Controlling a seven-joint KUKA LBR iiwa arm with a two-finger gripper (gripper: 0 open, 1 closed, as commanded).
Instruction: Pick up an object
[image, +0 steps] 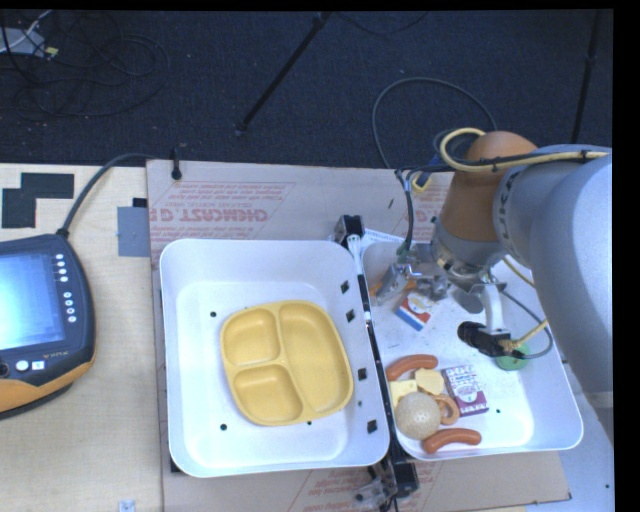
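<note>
Here the gripper (425, 283) hangs low over a small carton (412, 314).

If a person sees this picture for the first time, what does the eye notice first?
Probably the yellow divided tray in the left bin. Next, the grey arm with its orange band, reaching over the right bin, where two sausages and other small items lie near the front.

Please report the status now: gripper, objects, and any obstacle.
Gripper low in right white bin, fingers unclear. Small red-white-blue packet just beneath. Sausages nearby, untouched.
</note>
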